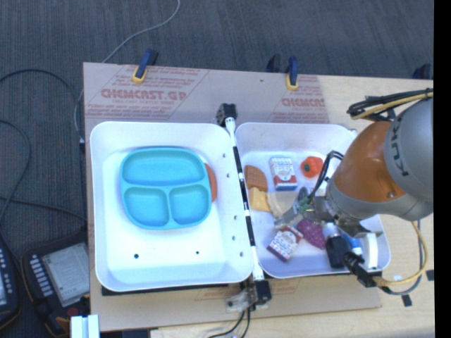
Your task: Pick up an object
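Two shallow white plastic bins are seen side by side on a cardboard-covered bench, with the grey arm with an orange wrist band [373, 171] reaching in from the right over the right-hand white bin [296, 129]. The two-finger metal gripper [304, 210] is held low at the middle of that bin, directly above its clutter. Whether the jaws are released or clenched cannot be told, as they are masked by the wrist and the items beneath, and nothing can be confirmed as grasped.

The candidate objects are gathered in the right bin: a small red-and-white carton [282, 172] near the back, a round red tomato-like toy [311, 165] just beside it, a brown biscuit-shaped piece [255, 179] and a pale yellow wedge [261, 201] against the dividing wall, a red-and-white packet [284, 243] toward the front, and a dark purple piece [312, 234] just below the gripper. The purple piece and the packet are judged the nearest targets.

The left-hand white bin [106, 259] is occupied by a light blue three-compartment plastic tray [165, 187], with an orange object [212, 182] tucked at its right edge. Open floor is left at the front of the left bin, while room in the right bin is tight, the items lying close together and the walls near; a clean lift is judged to call for a straight upward withdrawal.
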`<state>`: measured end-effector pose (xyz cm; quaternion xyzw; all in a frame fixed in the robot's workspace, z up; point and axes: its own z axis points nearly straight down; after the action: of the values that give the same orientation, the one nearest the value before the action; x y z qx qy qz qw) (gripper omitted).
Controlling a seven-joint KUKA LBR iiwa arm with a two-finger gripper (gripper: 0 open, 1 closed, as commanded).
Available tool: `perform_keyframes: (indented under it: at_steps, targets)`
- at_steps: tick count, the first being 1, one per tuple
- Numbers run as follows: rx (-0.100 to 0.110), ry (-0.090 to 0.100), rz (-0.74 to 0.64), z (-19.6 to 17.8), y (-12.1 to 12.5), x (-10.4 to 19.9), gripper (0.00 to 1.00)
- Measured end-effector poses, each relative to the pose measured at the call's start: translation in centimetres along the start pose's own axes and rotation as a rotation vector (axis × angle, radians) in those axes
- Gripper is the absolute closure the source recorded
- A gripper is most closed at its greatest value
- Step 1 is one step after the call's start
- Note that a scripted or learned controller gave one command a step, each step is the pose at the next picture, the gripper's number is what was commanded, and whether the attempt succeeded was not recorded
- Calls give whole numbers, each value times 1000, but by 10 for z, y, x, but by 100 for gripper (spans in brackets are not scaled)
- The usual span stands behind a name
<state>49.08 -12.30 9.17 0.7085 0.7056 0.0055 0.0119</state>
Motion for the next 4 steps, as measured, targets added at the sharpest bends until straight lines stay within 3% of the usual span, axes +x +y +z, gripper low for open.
perform_keyframes:
  at_steps: [1, 2, 3, 4]
  targets:
    - [-6, -2, 0, -13, 3, -1, 100]
    - [22, 8, -6, -138, 31, 53, 100]
    - [25, 9, -5, -138, -4, 100, 100]
    - [25, 8, -6, -148, -3, 99, 100]
